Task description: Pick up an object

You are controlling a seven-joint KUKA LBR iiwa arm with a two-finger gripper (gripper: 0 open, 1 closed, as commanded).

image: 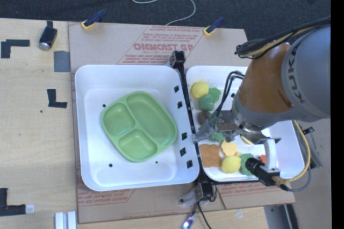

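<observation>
**Currently: Descent Into the Right Bin**

Here we find the gripper [207, 130] low over the left side of the right bin [299, 143], close to the divider where the two bins meet. The grey and orange arm [279, 83] covers much of that bin. We cannot tell how far the jaws are parted, and we see nothing between them, so we record no grasp.

Procedure, as we judge it:

1. Choose one target. The candidates crowd together, so a free-standing item is preferable.
2. Keep the jaws away from the bin wall. Contact with the rim could deflect the closing motion.
3. Centre the jaws on the item before closing, then lift straight up.
4. Confirm that the item sits between the jaws before we count the pick as done.

Containers and contents:

- Right bin: a yellow ball-like object [200, 88] near the top left corner, with a green object [214, 94] touching it and a dark green piece [206, 104] just below. Nearer the front lie a tan flat object [210, 155], a yellow round object [231, 164], a pale yellow piece [229, 148] and a green item [246, 163], all near one another.
- Left bin [86, 115]: one green compartment tray [140, 125] lying flat near the centre, with three empty sections.

Both bins rest on brown cardboard [156, 48] on the counter [32, 131].
</observation>
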